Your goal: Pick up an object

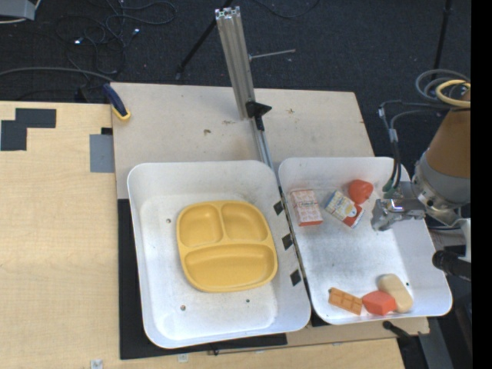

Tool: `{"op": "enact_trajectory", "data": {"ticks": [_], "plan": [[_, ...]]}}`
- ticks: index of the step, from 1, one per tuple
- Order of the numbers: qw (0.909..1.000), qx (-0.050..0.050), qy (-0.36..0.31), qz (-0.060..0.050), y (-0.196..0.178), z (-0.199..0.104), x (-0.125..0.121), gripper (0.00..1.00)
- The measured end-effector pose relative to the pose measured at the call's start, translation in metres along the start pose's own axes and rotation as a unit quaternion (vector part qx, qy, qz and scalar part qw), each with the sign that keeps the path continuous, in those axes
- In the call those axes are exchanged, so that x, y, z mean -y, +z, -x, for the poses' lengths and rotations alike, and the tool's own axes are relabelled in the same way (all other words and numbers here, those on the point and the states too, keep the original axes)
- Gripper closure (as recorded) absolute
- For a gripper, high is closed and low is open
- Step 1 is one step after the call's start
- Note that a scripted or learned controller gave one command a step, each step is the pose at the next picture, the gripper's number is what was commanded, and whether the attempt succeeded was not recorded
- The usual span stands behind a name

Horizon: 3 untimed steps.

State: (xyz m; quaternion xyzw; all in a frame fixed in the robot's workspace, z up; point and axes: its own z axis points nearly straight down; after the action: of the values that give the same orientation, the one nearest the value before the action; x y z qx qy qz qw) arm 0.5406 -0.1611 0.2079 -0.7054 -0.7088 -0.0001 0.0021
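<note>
The grey metal hand (382, 215) hovers in the right white bin (430, 298); its opening cannot be told. The small blue-white carton with red cap (344, 207) lies just left of it.

Looks like a robotics lab rather than a home. Plain plywood bench (307, 118) bearing two white bins (146, 206) side by side, an aluminium post (237, 60) standing at its far edge (camera mast, perhaps). Loose cables (92, 21) strewn over dark carpet (346, 37) beyond the bench.
</note>
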Motion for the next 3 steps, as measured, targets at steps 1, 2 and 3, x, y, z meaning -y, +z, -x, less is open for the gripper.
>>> {"op": "enact_trajectory", "data": {"ticks": [1, 2, 3], "plan": [[1.0, 0.0, 0.0, 0.0, 0.008, -0.052, -0.001, 1.0], [1.0, 0.0, 0.0, -0.001, 0.004, -0.111, 0.008, 1.0], [1.0, 0.0, 0.0, -0.001, 0.008, -0.168, 0.006, 1.0]]}}
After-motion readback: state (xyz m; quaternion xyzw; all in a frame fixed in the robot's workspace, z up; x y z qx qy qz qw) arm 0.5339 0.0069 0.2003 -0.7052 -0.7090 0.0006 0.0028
